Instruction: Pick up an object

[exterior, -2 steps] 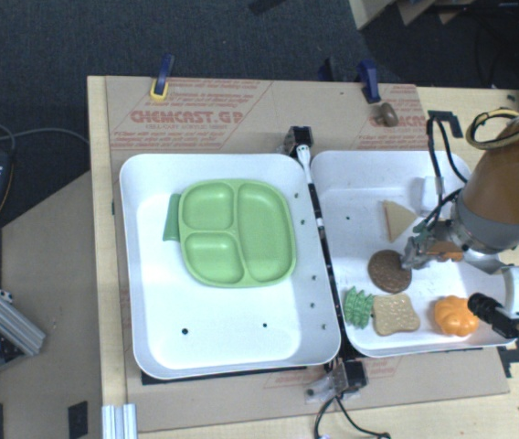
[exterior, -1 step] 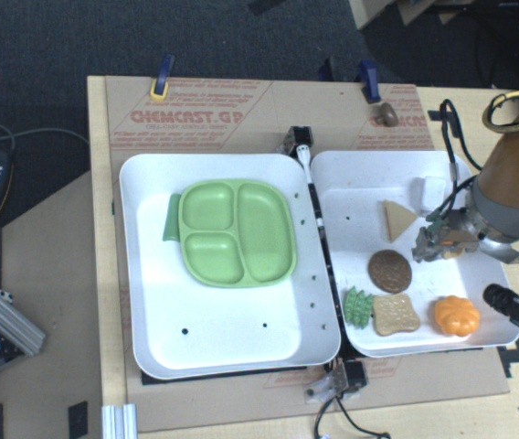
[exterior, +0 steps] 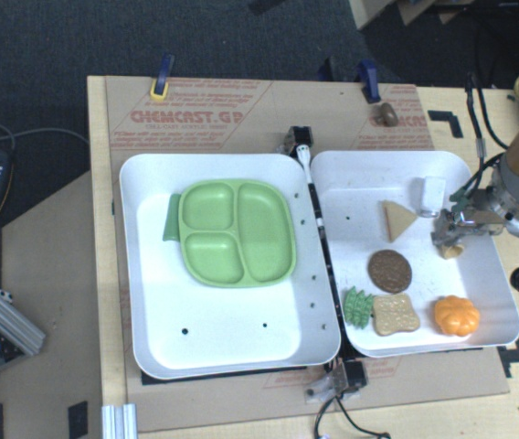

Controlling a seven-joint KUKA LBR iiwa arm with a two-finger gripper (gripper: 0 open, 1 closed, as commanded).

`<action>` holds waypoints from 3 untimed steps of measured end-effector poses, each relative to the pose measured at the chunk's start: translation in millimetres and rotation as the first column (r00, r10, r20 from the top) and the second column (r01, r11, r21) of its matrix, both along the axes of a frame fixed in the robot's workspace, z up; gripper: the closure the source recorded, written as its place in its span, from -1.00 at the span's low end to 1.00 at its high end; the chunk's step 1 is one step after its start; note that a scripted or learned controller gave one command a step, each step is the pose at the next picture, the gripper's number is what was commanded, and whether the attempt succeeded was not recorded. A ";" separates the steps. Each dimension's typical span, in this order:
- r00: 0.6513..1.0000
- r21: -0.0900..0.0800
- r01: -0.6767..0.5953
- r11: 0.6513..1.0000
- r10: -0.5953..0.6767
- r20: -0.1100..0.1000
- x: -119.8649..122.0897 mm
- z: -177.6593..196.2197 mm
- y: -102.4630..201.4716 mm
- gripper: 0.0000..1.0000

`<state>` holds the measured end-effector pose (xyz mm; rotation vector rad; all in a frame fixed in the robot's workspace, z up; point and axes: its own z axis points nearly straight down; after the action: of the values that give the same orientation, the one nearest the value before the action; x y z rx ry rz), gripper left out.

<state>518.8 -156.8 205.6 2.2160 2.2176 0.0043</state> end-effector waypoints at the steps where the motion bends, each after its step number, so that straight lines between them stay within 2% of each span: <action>1: 1.000 0.001 0.000 1.000 0.000 -0.002 1.1 20.7 -0.1 1.00; 3: 1.000 0.006 -0.006 1.000 0.006 -0.009 -0.7 27.4 106.0 1.00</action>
<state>518.2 -50.9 233.0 2.2168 2.2312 0.0009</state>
